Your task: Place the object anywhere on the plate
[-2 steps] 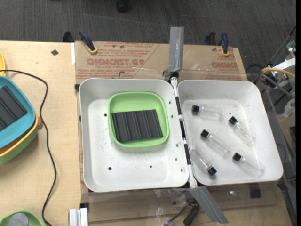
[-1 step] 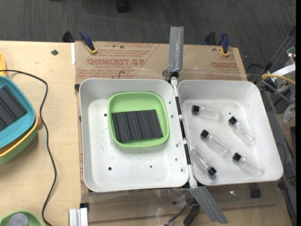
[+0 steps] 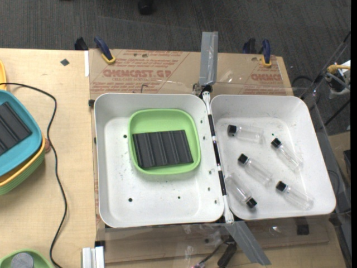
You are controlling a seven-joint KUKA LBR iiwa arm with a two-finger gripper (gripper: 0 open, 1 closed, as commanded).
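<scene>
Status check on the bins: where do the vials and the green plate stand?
Five clear vials with black caps loose in right bin. Green plate in left bin, dark ribbed insert on it, no vial on it yet.

dark grey carpet floor (image 3: 234,15), chair casters (image 3: 146,5), light wooden bench (image 3: 61,149)

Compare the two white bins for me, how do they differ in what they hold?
The left bin holds a green plate carrying a dark ribbed insert; the right bin holds five clear black-capped vials lying scattered. The left bin's contents sit toward its back; the right bin's are spread across it. Both are shallow, white and side by side.
</scene>
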